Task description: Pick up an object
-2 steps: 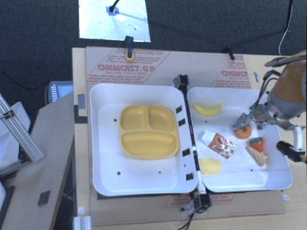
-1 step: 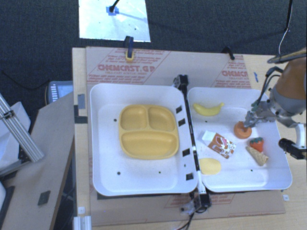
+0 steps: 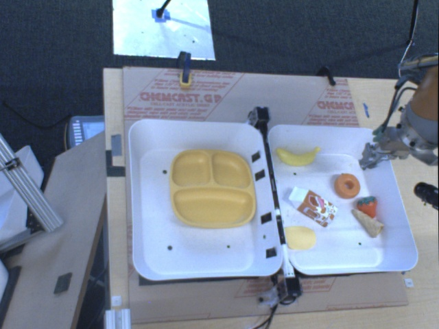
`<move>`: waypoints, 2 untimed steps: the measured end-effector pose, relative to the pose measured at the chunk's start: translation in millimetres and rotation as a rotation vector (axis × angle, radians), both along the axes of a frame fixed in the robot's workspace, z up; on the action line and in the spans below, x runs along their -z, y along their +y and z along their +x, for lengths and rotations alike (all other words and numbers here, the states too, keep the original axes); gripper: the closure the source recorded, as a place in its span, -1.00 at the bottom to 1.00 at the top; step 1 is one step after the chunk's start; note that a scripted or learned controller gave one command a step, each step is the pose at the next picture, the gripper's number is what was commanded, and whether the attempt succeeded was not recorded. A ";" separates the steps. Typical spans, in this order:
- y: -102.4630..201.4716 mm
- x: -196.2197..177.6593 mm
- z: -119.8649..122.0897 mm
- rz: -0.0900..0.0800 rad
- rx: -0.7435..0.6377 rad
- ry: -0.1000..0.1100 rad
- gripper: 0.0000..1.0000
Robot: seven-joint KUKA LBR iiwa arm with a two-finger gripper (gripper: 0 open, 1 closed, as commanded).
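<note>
Overhead view of the bench. The gripper hung over the far right edge of the right bin; whether its pincer was open or closed could not be told, and nothing was visible in it. The candidate objects all lay in that bin: a banana near the far left corner, an orange ring just inside the right wall and nearest the gripper, a printed carton at centre, a yellow disc toward the near left, and a cone-shaped toy by the right wall. Bare floor remained along the near edge. The left bin held a yellow divided plate, with open margin on all sides.
</note>
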State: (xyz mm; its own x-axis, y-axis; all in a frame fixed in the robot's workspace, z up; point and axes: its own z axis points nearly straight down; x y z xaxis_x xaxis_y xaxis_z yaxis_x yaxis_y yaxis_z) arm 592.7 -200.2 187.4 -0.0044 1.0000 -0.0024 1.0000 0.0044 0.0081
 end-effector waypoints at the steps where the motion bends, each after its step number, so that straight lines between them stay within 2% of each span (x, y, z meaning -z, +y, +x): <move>1: -0.5 -46.4 -5.0 0.000 0.000 0.002 1.00; 2: -0.8 -71.9 -3.8 0.001 0.000 0.004 1.00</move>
